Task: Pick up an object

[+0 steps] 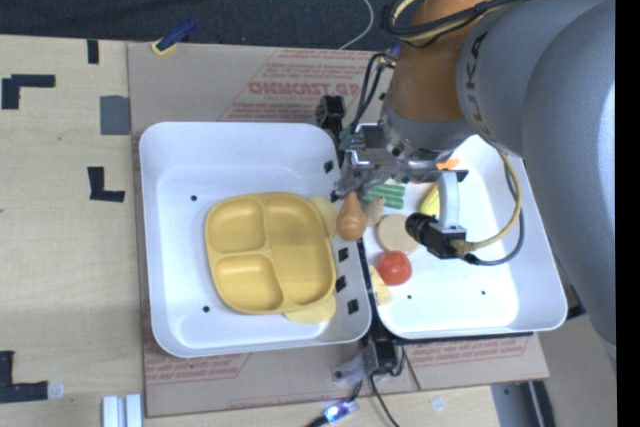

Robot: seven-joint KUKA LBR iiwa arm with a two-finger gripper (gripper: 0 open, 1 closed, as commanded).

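Though half hidden by arm (520,85), pincer (358,177) over bins

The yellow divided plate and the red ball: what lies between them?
In the camera view, the two bins' adjoining rims lie between the yellow divided plate and the red ball.

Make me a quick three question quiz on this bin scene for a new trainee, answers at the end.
1. True or false: the yellow divided tray lies in the left bin.
2. Which bin holds the red ball?
3. The arm's hand is above: A) the tray's middle, B) the wall between the bins, C) the bench outside both bins.

Key: 1 true; 2 the right bin; 3 B.
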